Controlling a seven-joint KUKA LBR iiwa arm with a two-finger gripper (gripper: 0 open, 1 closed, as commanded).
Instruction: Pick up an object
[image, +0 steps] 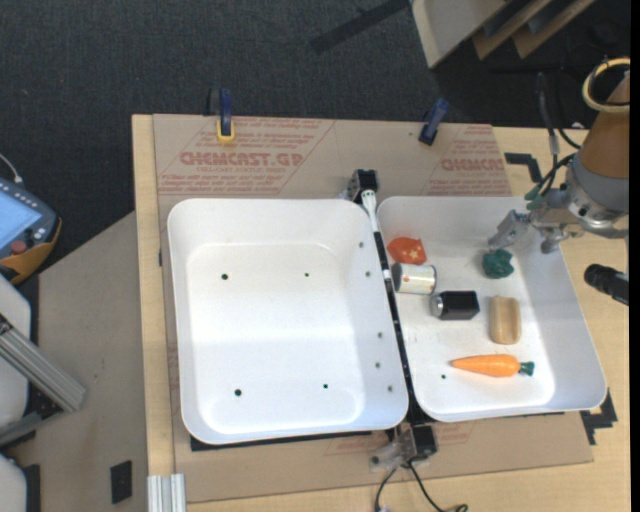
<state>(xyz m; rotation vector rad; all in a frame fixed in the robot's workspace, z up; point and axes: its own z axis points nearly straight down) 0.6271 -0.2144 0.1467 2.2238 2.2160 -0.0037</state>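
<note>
The right bin (570, 345) holds several small objects. A teal lump (497, 264) lies near its far right. My gripper (527, 236) hangs just above and behind the lump, open, with its fingers (503, 233) spread and nothing between them. A red piece (407, 249), a white cylinder (415, 278), a black block (457, 304), a tan block (504, 320) and an orange carrot (487, 367) lie apart from the gripper.
The left bin (200, 330) sits beside the right one, with a black divider strip (385, 290) between them. Blue clamps (224, 110) hold the cardboard base at the back. The arm's wrist (600, 180) enters from the right.
</note>
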